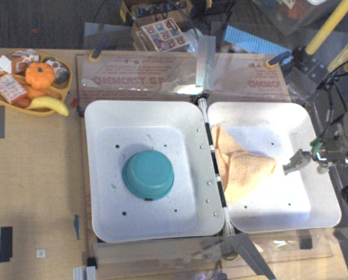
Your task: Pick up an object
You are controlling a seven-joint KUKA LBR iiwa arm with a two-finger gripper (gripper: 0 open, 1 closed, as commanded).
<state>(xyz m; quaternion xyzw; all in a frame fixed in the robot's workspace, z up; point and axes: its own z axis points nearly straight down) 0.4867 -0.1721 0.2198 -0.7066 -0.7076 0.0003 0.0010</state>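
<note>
Grey metal tool (295, 162) above right bin (319, 214), near tan cloth (246, 171), finger spread unclear

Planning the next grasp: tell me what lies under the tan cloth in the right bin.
The tan cloth rests on the right bin floor, white around it. Whatever lies beneath the cloth is covered.

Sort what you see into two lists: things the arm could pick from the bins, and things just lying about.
Job:
teal bowl in the left bin
tan cloth in the right bin
pincer

Lying about:
toy fruit basket
patterned box
</note>
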